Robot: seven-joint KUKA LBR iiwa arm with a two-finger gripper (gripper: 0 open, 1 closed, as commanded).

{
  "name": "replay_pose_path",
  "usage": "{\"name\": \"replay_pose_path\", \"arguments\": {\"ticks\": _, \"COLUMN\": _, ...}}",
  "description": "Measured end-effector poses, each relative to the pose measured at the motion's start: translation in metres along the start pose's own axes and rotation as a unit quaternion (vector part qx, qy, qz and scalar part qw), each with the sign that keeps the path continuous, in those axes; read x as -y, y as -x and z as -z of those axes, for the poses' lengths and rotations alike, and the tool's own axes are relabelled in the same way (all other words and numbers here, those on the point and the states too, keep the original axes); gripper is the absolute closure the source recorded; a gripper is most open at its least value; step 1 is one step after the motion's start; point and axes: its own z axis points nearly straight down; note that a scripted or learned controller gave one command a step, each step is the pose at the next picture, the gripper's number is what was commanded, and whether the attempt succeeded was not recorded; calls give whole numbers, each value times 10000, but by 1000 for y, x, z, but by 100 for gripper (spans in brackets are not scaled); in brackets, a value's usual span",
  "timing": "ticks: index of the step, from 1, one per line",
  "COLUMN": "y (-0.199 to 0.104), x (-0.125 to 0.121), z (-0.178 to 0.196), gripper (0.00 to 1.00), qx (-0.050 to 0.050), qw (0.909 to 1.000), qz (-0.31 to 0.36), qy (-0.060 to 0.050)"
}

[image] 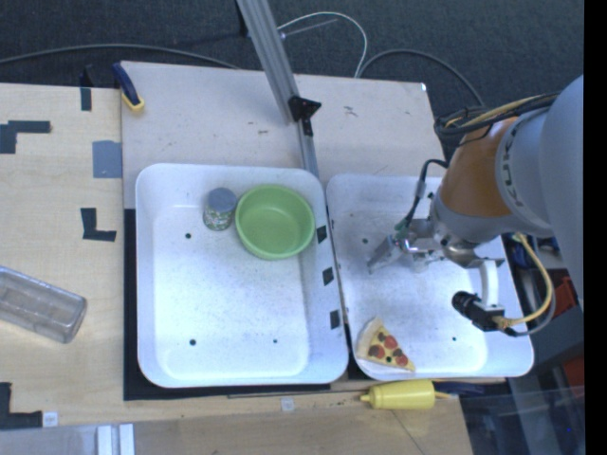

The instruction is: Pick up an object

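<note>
Yellow bottle (pixel 398 394): nearest, on the bench edge at 6 o'clock of the right bin (pixel 493 356).
Pizza slice (pixel 383 345): right bin's near-left corner, lying flat.
Gripper (pixel 379 257): over the right bin's middle, at 12 o'clock from the slice; fingers parted, nothing between them.
Green bowl (pixel 274 221): left bin (pixel 152 282), far side.
Small can (pixel 219 209): touching the bowl at 9 o'clock.

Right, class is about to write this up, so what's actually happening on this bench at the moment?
A grey robot arm with an orange band reaches in from the right, its gripper low over the right bin. Nothing shows between its fingers. A toy pizza slice lies at that bin's near left corner, apart from the gripper. In the left bin a green bowl sits beside a small can. A yellow bottle lies on the bench in front of the right bin.
</note>
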Motion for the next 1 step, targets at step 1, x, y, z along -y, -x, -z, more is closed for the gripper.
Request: {"name": "replay_pose_path", "arguments": {"ticks": 1, "y": 0, "x": -1, "z": 14, "gripper": 100, "qx": -1, "qw": 10000, "qz": 4, "qy": 24}}
